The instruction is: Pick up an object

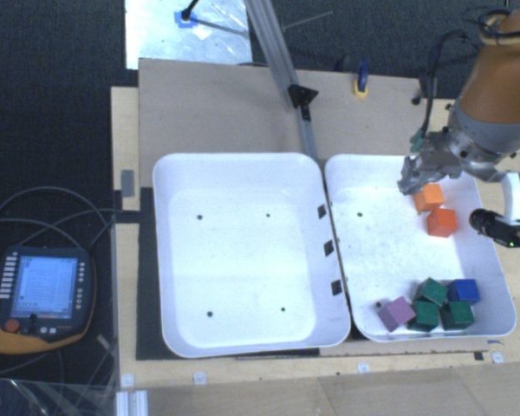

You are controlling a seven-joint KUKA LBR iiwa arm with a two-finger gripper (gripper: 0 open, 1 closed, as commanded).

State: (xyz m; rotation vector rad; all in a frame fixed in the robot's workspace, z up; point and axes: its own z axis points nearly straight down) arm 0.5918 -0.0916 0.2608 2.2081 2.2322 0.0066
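Nearby, orange blocks (435,210) flank the claw (413,180) — right bin (364,232).

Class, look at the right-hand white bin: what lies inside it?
Inside the right bin: two orange blocks by the gripper, plus a corner cluster of purple, green and blue blocks. Anything beneath the cluster is covered.

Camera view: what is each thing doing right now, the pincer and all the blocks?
Pincer: low over the right bin, beside an orange block.
Upper orange block: lying just below the pincer.
Lower orange block: lying loose.
Purple block: tilted.
Green blocks: clustered together.
Blue block: against the green ones.
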